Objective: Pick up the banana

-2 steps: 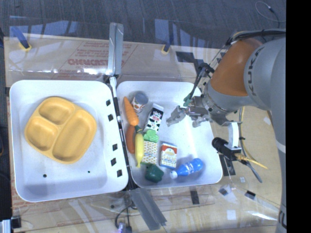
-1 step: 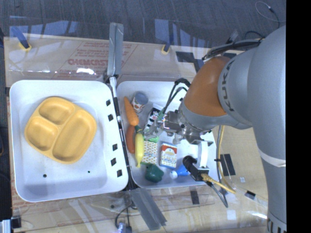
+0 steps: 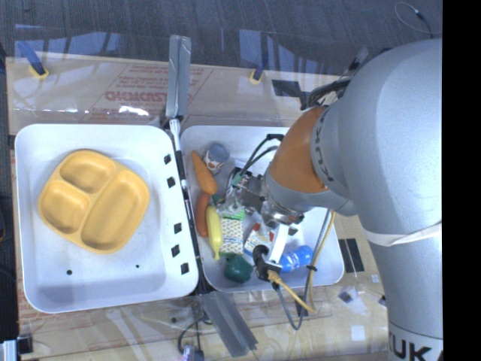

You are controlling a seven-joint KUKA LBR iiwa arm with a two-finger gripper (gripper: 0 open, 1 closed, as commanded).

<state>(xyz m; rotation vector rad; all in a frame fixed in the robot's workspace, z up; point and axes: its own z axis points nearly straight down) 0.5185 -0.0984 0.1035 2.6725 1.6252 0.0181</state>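
Two white bins [image 3: 30, 201]; one banana [image 3: 214, 232], one carrot [image 3: 203, 171].

Two white bins [image 3: 45, 292] sit side by side, and the left one carries a mustard-yellow divided plate [image 3: 94, 199]. Over in the right bin there is a bright yellow banana [image 3: 214, 232], an orange carrot [image 3: 204, 173] just above it, and a dark green lump [image 3: 237, 269] at the bottom. A blue bottle [image 3: 297, 259] peeks out beside the arm, next to a white pack with small coloured dots [image 3: 233, 235]. The arm [image 3: 391, 149] is pale grey, with that orange band [image 3: 294, 160] glowing above the wrist. A yellow cable [image 3: 293, 295] trails out below. The worktop [image 3: 143, 89] shows brown card with faded red print.
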